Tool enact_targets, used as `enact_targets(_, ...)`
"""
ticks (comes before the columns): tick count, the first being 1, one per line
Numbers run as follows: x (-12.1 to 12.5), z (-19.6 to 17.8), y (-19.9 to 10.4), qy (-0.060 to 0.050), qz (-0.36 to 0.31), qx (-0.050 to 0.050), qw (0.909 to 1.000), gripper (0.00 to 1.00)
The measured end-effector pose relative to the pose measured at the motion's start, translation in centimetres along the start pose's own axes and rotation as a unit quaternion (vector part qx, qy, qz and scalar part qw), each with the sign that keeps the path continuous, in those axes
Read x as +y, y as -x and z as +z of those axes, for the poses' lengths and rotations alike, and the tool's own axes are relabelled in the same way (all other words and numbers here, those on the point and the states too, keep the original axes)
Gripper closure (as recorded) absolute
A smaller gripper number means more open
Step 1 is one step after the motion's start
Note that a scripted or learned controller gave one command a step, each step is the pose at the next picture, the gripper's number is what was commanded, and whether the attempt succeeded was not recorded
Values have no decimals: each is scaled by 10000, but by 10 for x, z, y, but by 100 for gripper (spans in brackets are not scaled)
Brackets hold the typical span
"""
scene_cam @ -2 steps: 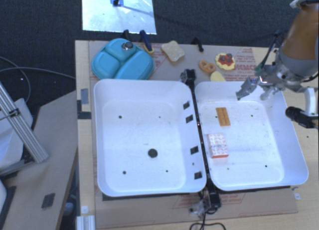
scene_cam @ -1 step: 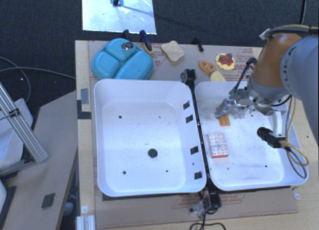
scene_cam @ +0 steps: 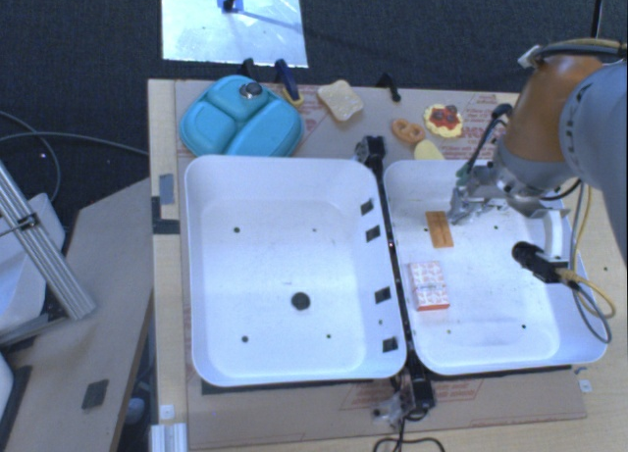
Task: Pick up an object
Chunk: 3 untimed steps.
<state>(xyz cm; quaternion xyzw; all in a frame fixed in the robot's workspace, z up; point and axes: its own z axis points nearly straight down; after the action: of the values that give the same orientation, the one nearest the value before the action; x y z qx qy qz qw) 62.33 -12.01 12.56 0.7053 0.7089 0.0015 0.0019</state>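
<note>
**Above the right bin: gripper poised beside orange block**

Over the right bin (scene_cam: 549, 342), the gripper (scene_cam: 465, 207) hung just beside the orange block (scene_cam: 440, 228), apparently lined up for a pick. Nothing sat between its fingers; whether they were spread or closed could not be determined. A patterned box (scene_cam: 428, 285) lay nearby. The arm's bulk hid the bin's far corner.

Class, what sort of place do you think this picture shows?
Probably a robotics lab test bench: a grey arm's gripper works over two white bins, with toy food such as a bread slice laid out behind and cables running around.
</note>
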Motion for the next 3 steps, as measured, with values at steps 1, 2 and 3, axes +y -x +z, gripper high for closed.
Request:
enact_targets(1, 0, 0, 0, -1, 0, 0, 10000, 0)
enact_targets(2, 7, 42, -35, -12, -9, 0, 10000, 0)
enact_targets(3, 9, 29, -33, 17, 3, -5, 10000, 100)
